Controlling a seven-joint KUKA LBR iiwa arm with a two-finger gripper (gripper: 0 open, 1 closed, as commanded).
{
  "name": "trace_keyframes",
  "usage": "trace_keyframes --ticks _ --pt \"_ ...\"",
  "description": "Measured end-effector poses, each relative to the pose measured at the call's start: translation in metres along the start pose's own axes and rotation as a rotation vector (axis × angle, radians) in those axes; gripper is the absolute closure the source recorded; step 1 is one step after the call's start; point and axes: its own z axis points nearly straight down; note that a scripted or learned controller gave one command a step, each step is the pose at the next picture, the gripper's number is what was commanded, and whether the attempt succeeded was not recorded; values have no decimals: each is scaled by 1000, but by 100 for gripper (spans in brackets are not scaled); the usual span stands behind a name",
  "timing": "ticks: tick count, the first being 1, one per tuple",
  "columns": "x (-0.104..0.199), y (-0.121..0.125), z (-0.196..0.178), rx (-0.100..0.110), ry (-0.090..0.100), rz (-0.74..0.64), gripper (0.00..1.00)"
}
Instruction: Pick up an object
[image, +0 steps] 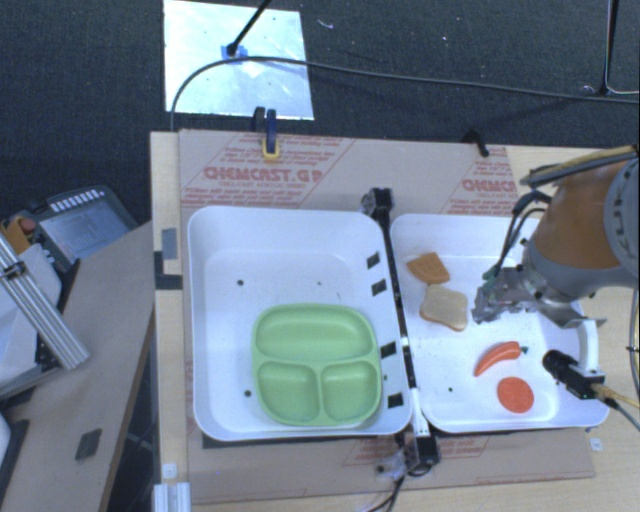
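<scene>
Camera view: gripper low in the right bin, just at 3 o'clock of the bread slice; finger state cannot be told. Red pepper at 5 o'clock of the bread. Green tray in left bin.

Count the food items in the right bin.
4: cracker at the back, bread just below it, chili toward the front, tomato slice frontmost. The arm may hide more.

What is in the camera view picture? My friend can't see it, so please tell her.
A grey and orange robot arm's gripper hovers beside a slice of bread in the right white bin, with a cracker, red chili and orange disc. A green divided plate sits in the left bin.
</scene>
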Motion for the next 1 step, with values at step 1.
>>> trace_keyframes --ticks 1 --pt "-7 -5 -58 -1 0 0 100"
